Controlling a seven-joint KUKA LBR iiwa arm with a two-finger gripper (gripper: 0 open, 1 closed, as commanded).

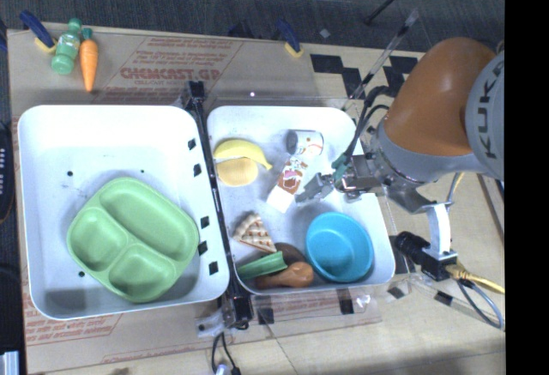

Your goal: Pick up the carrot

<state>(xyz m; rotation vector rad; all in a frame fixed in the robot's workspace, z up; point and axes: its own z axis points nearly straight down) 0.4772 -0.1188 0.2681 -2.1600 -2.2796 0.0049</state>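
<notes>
Lying outside bins, carrot, gripper far

Camera, single, fixed. Position: above the surface, looking down at a slant. Coverage: both white bins in full, left bin and right bin, side by side across the middle of the frame; dark floor along the top edge. Range: moderate, whole bench width included. Arm enters from the right side.
</notes>
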